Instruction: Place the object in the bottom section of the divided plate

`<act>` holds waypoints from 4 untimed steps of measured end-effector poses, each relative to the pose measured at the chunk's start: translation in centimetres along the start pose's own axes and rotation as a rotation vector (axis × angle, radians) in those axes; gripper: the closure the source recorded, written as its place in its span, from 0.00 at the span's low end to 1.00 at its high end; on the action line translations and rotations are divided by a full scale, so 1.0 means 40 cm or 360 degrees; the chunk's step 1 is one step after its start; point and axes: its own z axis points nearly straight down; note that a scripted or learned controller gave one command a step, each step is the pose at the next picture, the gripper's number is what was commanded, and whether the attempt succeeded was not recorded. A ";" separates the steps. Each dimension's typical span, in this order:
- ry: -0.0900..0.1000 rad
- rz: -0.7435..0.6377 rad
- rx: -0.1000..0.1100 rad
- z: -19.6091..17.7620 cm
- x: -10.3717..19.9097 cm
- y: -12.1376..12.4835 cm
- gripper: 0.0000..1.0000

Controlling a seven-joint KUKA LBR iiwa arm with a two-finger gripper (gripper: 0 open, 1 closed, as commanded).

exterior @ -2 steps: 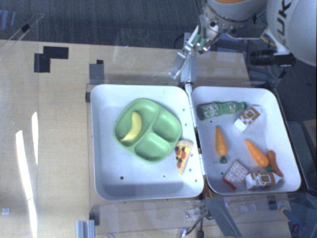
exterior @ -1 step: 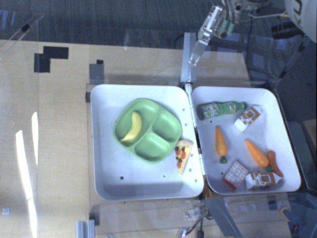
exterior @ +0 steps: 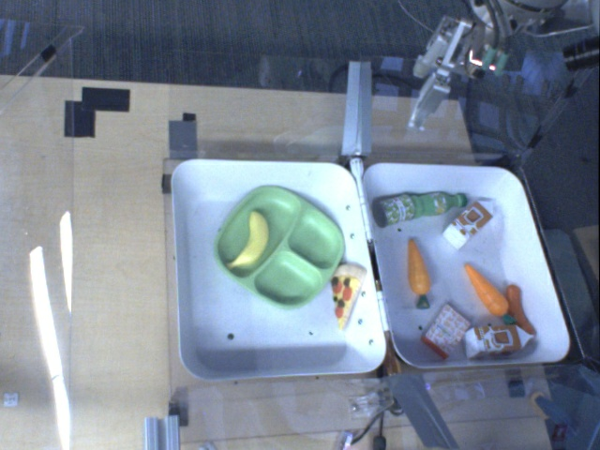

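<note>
A green divided plate [exterior: 298, 216] lies in the left bin [exterior: 202, 336]. A yellow banana [exterior: 249, 241] rests in its left section. Its bottom section [exterior: 286, 279] and right section [exterior: 317, 235] hold nothing. A pizza slice [exterior: 346, 293] lies on the bin floor, just right of the plate's lower edge. My gripper [exterior: 427, 92] hangs beyond the back rim of the right bin [exterior: 539, 251], above the bench and well away from the plate.
In the right bin lie a green bottle [exterior: 417, 206], a small carton [exterior: 468, 223], two carrots [exterior: 417, 268] [exterior: 486, 289], a sausage [exterior: 520, 309], a red box [exterior: 445, 329] and another carton [exterior: 497, 340]. A metal post [exterior: 354, 111] stands behind the bins' shared wall.
</note>
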 end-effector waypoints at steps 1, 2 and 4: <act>0.0000 -0.0421 -0.0001 -0.020 0.032 -0.058 0.00; 0.0000 -0.0422 -0.0001 -0.020 0.032 -0.057 0.00; 0.0000 -0.0422 -0.0001 -0.020 0.032 -0.057 0.00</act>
